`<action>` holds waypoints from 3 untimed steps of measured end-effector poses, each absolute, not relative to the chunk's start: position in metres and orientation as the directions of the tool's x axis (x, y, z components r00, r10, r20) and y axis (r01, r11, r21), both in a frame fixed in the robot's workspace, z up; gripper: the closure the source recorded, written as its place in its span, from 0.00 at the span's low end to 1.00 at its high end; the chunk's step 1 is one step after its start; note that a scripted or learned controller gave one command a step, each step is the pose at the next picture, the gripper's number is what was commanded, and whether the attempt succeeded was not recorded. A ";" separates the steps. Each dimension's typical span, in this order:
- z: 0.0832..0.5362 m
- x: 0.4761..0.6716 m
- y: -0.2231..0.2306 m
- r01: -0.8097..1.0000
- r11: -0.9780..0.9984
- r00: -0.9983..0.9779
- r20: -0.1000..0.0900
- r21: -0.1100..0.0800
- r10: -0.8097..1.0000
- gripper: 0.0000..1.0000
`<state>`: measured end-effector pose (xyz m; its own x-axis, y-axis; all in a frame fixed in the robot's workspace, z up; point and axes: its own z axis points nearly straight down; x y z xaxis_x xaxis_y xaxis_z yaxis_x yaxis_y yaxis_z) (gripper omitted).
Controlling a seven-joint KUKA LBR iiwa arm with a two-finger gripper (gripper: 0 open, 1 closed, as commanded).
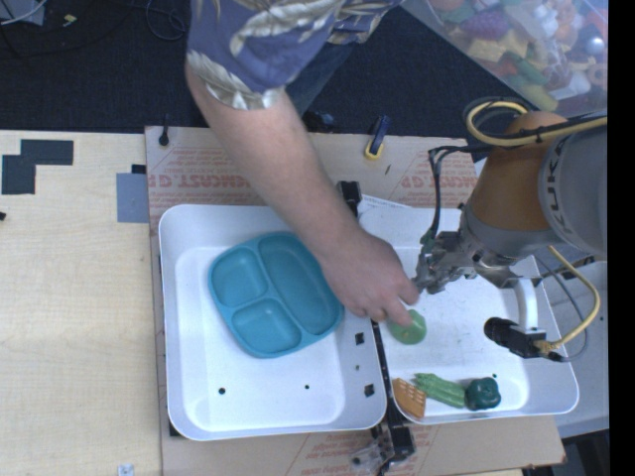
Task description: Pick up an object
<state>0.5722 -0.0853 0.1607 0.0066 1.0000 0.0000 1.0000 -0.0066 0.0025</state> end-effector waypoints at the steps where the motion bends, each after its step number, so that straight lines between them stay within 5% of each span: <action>1: 0.224 0.572 -0.086 1.000 0.001 -0.001 0.000 0.004 1.000 1.00; 2: 0.227 0.572 -0.087 1.000 0.000 0.000 0.001 -0.002 1.000 1.00; 3: 0.218 0.528 -0.056 1.000 0.002 -0.002 0.002 -0.008 1.000 1.00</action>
<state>0.5285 -0.0564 0.2182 -0.0019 1.0000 0.0023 1.0000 0.0019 -0.0076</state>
